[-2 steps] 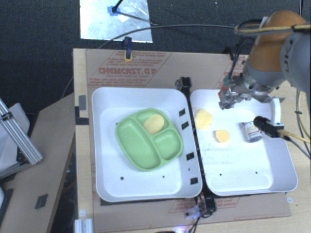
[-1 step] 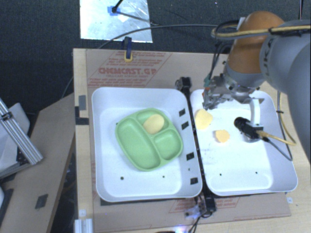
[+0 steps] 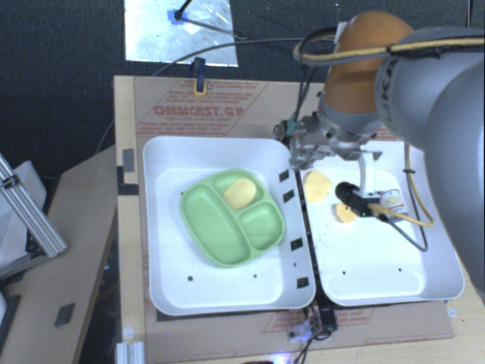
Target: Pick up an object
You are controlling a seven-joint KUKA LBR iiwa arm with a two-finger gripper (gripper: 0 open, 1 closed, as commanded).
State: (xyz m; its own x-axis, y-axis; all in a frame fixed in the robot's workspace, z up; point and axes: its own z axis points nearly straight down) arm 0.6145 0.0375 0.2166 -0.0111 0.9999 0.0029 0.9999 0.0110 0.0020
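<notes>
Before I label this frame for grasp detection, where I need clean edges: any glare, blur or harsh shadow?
Camera view: glare on the silvery sheet at the top; the whole picture is slightly soft, the arm nearest the lens most of all; shadows in the left bin are faint, so the green tray and the yellow object in it read clearly.

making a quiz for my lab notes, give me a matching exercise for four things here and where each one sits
Things:
1. green plate
2. yellow lump
3. pale yellow piece
4. gripper

Places:
a. in the right bin, near its left wall
b. lying in the left bin
c. in a small compartment of the plate
d. above the far end of the divide between the bins

Pairs: 1-b, 2-c, 3-a, 4-d
</notes>
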